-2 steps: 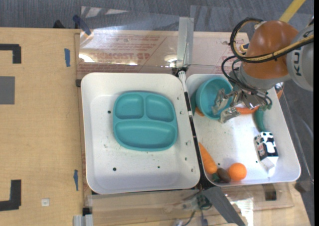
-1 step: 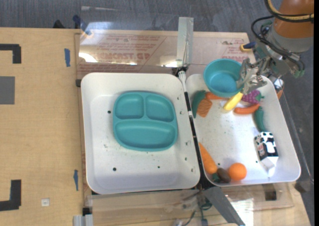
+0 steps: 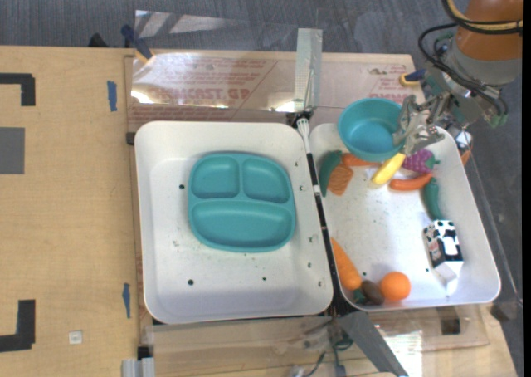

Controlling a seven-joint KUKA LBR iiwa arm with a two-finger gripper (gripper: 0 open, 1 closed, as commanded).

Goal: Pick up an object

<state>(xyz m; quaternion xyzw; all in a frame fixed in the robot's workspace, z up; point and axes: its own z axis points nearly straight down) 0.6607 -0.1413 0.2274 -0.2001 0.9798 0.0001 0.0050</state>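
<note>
In the right bin point(image 3: 477, 226), at the far end: a yellow banana toy point(image 3: 388, 169), lying slanted, touching the blue bowl point(image 3: 371, 130) and just beside the purple grapes point(image 3: 419, 159). Close above these, the tool point(image 3: 417, 130); spread or pressed together, cannot tell from here. Probably light, hollow plastic, stiff, with smooth and a little slippery skin, so easy to squirt out sideways. Better to take hold across the narrow middle, not along the curve, and to mind the crowding neighbours.
</note>
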